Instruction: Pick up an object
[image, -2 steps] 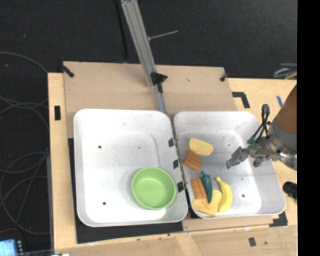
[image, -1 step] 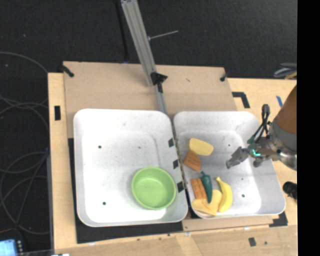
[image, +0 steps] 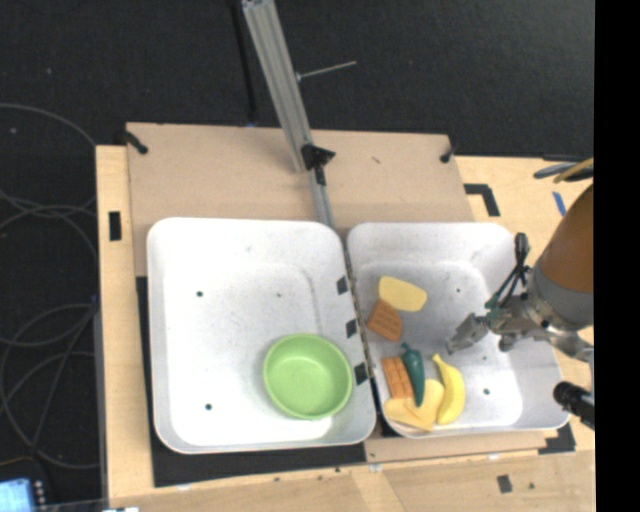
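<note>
In the right bin lie several toy foods. A pale yellow piece sits toward the bin's middle left, with a brown waffle-like piece just below it. Near the front edge cluster an orange piece, a green pepper, a yellow banana and a yellow wedge. My gripper hangs over the right bin's middle right, to the upper right of the banana and apart from every item. Nothing shows between its fingers.
The left bin holds a green bowl at its front right corner. A slanted metal pole rises from behind the seam between the bins. The arm's orange band stands over the right bin's right edge.
</note>
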